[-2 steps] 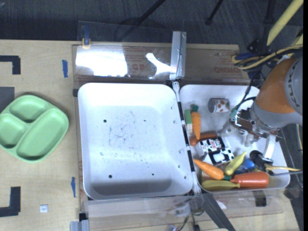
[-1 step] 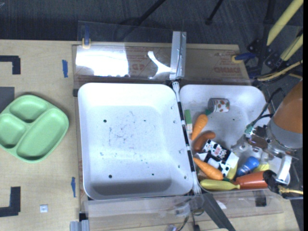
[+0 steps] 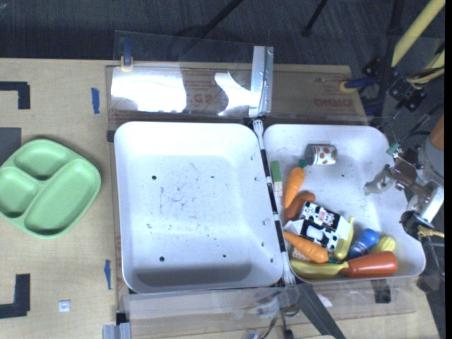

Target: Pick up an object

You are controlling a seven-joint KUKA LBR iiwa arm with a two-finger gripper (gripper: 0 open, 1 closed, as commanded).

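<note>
Your arm leans in from the right, gripper (image 3: 385, 179) poised over the right bin (image 3: 353, 136) near its edge; you cannot tell its jaw state.

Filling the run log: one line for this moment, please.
gripper: above right bin edge | held: nothing seen | toys: piled bottom of bin | left bin: no pick

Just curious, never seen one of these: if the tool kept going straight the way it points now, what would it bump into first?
The tool points leftward over the right bin. That way looks free across bare white floor, probably until the orange carrot, though depth is hard to judge.
</note>
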